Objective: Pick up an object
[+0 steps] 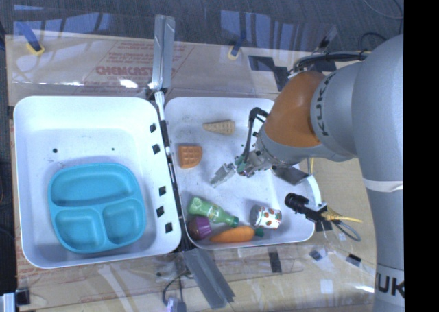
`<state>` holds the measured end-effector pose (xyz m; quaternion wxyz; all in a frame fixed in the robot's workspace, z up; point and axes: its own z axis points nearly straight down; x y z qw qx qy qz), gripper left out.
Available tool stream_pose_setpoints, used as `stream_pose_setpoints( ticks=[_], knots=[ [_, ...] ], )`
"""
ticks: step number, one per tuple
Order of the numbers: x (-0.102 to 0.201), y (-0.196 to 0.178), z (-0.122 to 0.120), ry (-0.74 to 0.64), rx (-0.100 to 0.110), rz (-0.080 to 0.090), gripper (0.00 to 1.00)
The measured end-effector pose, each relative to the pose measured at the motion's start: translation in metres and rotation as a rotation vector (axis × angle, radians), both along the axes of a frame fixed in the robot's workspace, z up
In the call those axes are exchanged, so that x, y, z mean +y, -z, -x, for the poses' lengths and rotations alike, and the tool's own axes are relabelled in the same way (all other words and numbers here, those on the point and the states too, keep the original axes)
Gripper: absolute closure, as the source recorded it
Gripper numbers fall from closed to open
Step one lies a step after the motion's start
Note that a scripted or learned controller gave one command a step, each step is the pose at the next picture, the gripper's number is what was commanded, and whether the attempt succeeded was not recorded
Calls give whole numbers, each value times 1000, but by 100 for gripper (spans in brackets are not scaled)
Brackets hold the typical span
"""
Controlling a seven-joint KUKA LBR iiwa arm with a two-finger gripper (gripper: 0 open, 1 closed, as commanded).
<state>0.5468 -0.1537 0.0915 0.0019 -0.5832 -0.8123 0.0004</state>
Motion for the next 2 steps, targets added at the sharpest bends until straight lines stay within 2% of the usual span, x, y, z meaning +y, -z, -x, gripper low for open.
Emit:
stream_pose_setpoints(
  ticks=[1, 2],
  knots=[
    [45, 1, -99, 108, 6, 2, 0],
    [41, 0, 7, -8, 0, 0, 0]
  ],
)
